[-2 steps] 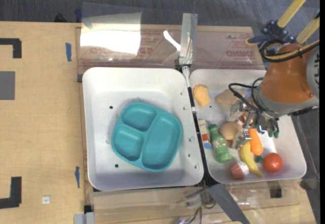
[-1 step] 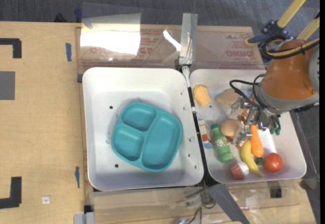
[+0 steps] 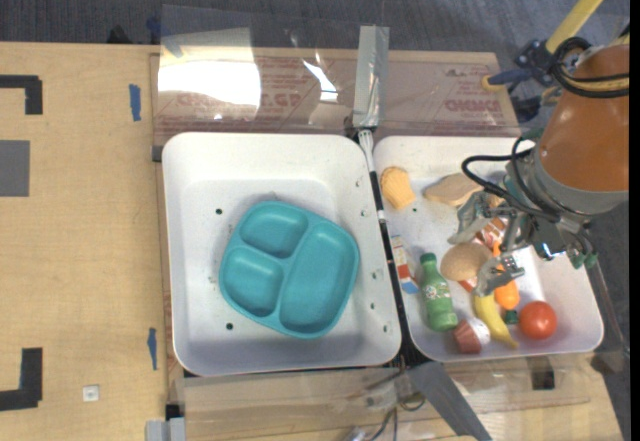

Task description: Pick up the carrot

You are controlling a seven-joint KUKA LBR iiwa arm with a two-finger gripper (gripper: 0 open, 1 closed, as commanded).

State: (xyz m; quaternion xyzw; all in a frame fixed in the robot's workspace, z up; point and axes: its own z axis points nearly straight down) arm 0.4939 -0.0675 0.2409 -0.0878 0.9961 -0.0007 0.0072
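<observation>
The carrot [image 3: 508, 294] is a small orange piece in the right bin [image 3: 580, 339]. It lies between a yellow banana [image 3: 493, 317] and a red tomato [image 3: 537, 320]. My gripper [image 3: 490, 247] reaches down into this bin from the right, just above and left of the carrot. Its fingers stand apart, one near a beige bread piece [image 3: 452, 191] and the other close to the carrot's upper end. An orange-red scrap shows between them; I cannot tell what it is. Nothing is lifted.
The right bin also holds a green bottle [image 3: 435, 291], a brown round item [image 3: 461, 264], a yellow-orange fruit [image 3: 398, 187] and a red-white piece [image 3: 470, 334]. The left bin [image 3: 190, 169] holds a teal divided plate [image 3: 290, 269]. Black cables hang beside the wrist.
</observation>
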